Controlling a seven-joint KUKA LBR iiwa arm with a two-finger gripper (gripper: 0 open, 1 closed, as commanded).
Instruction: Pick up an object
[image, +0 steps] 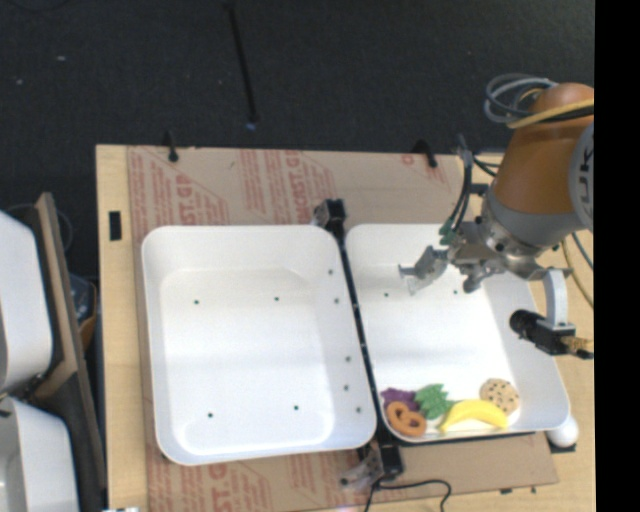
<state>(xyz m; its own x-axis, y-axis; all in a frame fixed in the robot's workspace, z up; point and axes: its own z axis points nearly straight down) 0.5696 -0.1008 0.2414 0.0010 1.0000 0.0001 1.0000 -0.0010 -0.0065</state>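
**Gripper Above the Right Bin, Toy Food at the Near Wall**

While the arm (545, 150) reaches in from the right edge of the view, its gripper (440, 268) hangs over the far part of the right bin (440, 340). All positions below are referenced to this right bin.

1. End effector. Two fingers are discernible: one (418, 270) angles out toward the divider side of the bin, the other (470, 278) points down toward the bin floor. The two are spread wide apart. Nothing sits between them.

2. Task objects. Five small toy food items lie in a cluster against the near wall of the right bin, well apart from the gripper:
   - a purple grape bunch (396, 398), closest to the divider;
   - a brown pretzel (405, 420), just in front of the grapes and touching them;
   - a green leafy piece (434, 400), beside the grapes;
   - a yellow banana (472, 414), lying flat along the near wall;
   - a round cookie (499, 395), just behind the banana's outer end, toward the bin's right corner.

3. Adjacent fixtures. The left bin (250, 340) abuts the right bin along a shared dark divider strip. Both bins rest on a cardboard sheet (260, 185). A black cylindrical fitting (540, 332) projects over the right rim of the right bin, below the wrist.
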